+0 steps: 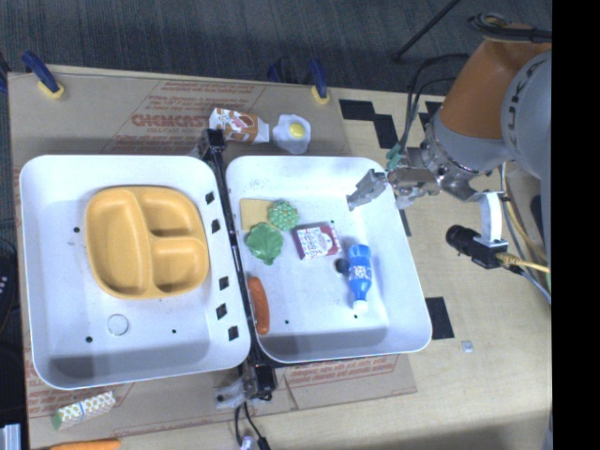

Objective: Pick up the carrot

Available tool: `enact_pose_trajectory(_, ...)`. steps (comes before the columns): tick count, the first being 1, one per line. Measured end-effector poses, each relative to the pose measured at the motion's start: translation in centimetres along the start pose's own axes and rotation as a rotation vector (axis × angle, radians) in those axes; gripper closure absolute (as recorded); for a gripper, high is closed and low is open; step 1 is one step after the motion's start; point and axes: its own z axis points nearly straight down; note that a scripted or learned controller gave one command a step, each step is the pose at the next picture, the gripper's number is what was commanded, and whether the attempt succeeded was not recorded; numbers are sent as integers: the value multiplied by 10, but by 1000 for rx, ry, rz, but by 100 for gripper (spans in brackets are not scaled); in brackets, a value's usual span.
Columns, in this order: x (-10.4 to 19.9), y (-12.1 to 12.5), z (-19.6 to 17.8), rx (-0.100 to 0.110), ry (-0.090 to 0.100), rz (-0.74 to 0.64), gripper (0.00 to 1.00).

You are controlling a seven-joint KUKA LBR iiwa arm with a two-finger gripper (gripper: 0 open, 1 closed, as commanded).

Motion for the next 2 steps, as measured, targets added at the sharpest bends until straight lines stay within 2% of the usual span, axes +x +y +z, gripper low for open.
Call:
enact_pose_trajectory(1, 59, 54, 115, 2, 1, 106, 0)
enact_pose_trajectory(2, 98, 57, 147, -14, -2, 536, 0)
